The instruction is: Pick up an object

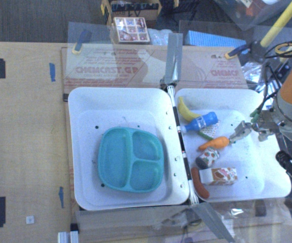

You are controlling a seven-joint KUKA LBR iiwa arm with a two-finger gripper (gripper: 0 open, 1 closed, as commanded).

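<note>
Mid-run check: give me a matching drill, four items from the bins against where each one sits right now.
Items:
1. teal divided plastic plate
2. yellow toy banana
3. orange toy carrot
4. red toy sausage

Places:
A. right bin, far left corner
B. right bin, just off the fingertips of the gripper
C. left bin, lying flat
D. right bin, near left corner, along the wall

Pairs: 1-C, 2-A, 3-B, 4-D
</note>
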